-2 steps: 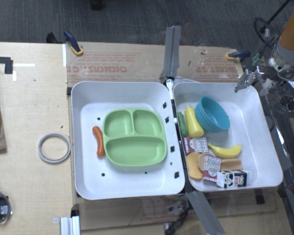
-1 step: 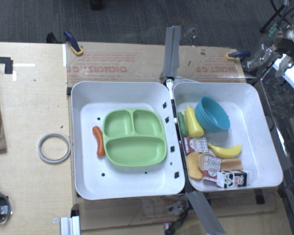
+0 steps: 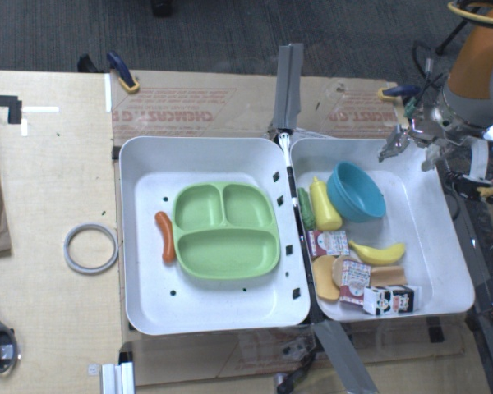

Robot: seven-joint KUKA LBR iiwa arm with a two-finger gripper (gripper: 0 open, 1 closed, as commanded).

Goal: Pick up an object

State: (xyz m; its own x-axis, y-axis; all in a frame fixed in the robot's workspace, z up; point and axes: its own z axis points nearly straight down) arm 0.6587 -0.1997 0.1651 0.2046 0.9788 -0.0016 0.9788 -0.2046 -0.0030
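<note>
Gripper (image 3: 412,144) at the right bin's (image 3: 444,220) two o'clock corner, apparently empty; finger state cannot be told. Blue bowl (image 3: 357,192) lies at its seven o'clock, banana (image 3: 378,253) beyond.

You have bright, even overhead light here; the white bins (image 3: 205,318) glare slightly, shadows under the green tray (image 3: 226,230) stay soft, and the dark floor (image 3: 230,15) looks a little grainy.

A robotics lab: plywood bench (image 3: 49,179), clamped white bins (image 3: 140,245), toy food, carpet.
</note>
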